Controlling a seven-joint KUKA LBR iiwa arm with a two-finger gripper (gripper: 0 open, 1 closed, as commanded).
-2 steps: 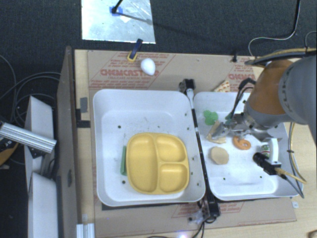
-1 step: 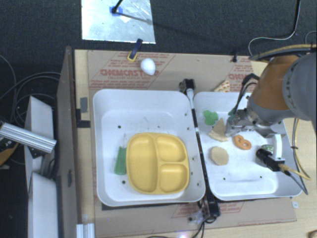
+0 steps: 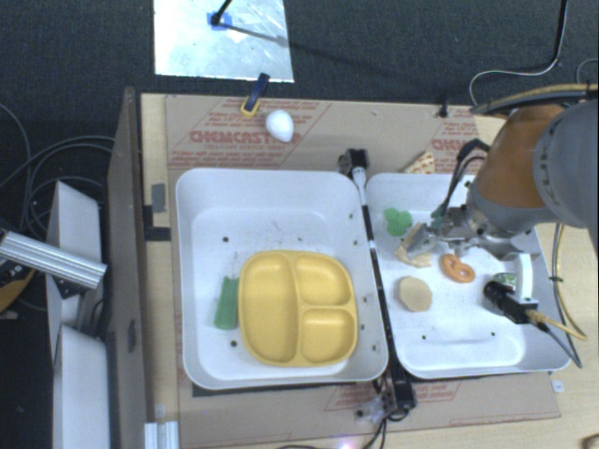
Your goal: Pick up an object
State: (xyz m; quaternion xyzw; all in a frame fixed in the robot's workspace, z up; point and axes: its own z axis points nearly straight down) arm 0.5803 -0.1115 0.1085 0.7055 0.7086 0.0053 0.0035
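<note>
My gripper [image 3: 423,240] hangs low over the upper left part of the right bin [image 3: 468,344]. Right beneath its tip lies a pale tan piece [image 3: 413,255]; the view does not show whether the gripper touches it. A green lump [image 3: 398,220] sits just up and left of the gripper. An orange ring [image 3: 458,269] lies to the gripper's lower right. Toward the bin's front rests a beige rounded chunk [image 3: 416,294].
The left bin [image 3: 215,204] holds a yellow divided plate [image 3: 298,306] with a green strip [image 3: 226,302] beside its left edge. A white egg-like ball [image 3: 279,123] and a small blue and yellow item [image 3: 254,95] lie on the cardboard behind the bins.
</note>
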